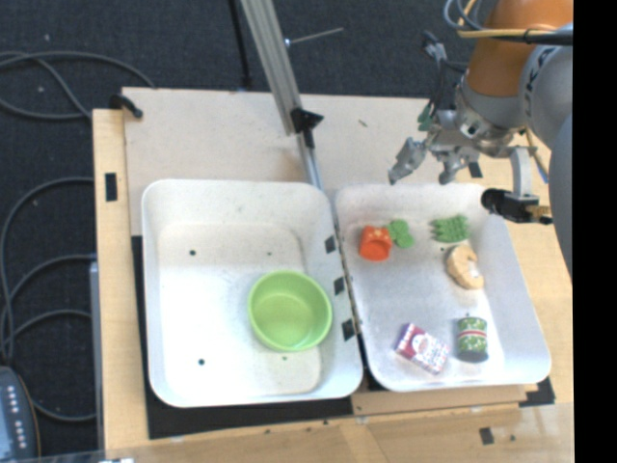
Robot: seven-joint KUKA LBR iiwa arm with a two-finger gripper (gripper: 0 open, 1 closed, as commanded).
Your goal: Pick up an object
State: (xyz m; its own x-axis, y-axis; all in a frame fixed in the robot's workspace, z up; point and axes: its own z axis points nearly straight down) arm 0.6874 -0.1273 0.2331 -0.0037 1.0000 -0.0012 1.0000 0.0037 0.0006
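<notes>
While below the raised gripper [429, 167] (fingers spread), the orange toy [375, 244] apart.

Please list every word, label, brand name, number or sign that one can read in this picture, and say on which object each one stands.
No text can be read in this picture.
Small pink and white box in the right bin: it has printing, too blurred to read.
Green can beside it: it has a patterned label, too small to read.
Green bowl in the left bin: plain, no marking.
</notes>
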